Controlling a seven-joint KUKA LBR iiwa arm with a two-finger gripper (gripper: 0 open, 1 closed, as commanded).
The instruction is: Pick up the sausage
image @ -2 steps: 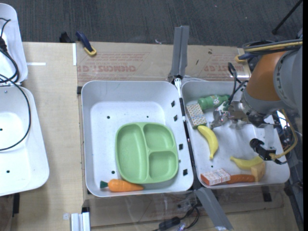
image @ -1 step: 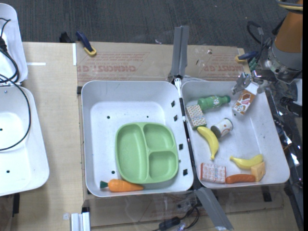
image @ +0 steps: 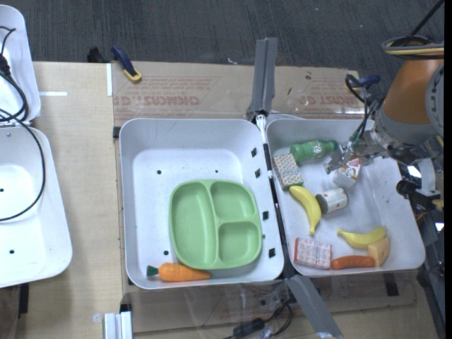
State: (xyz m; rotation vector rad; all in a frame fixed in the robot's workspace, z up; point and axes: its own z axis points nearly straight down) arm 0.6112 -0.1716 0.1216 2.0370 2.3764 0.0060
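a: where is the gripper (image: 344,162) seen?

b: over the far part of the right bin (image: 395,189), at the end of the grey arm (image: 413,101) with its orange band. whether it is spread or pressed together cannot be told — the tip is lost in clutter.

a: and the sausage (image: 352,263)?

b: it is found well below the gripper in the view, lying flat against the near wall of that same bin. nothing is seen gripping it.

a: what is placed around it?

b: a pale wedge (image: 381,251) is set touching its right end, a small banana (image: 361,236) lies just above it, and a red-and-white packet (image: 313,253) sits just to its left.

a: closer to the gripper?

b: a green bottle (image: 313,149) is laid just to its left, a small cylinder (image: 332,202) below it, a larger banana (image: 306,205) down to the left, with a patterned box (image: 287,169) beside the divider.

a: the left bin (image: 141,189)?

b: a green divided plate (image: 215,224) is held there, and a carrot (image: 180,272) along the near wall — well apart from the gripper.
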